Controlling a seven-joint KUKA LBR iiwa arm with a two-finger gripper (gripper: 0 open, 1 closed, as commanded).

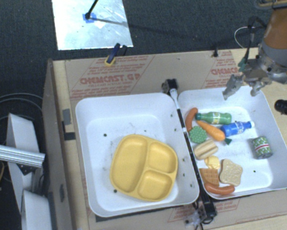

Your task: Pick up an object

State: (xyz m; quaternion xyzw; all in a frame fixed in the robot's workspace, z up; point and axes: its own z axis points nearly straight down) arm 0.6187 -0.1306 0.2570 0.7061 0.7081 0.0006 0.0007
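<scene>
While the desk carries two white bins, the left bin holds a yellow divided plate; the right bin holds toy food, including a green bottle, blue bottle, carrot and small can. Above its far rim, the end effector hangs with fingers apart, gripping nothing.

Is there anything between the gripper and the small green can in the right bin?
Nothing visible. The gripper hangs open over the right bin's far edge, and the green can stands alone near the right wall, apart from the blue bottle.
</scene>
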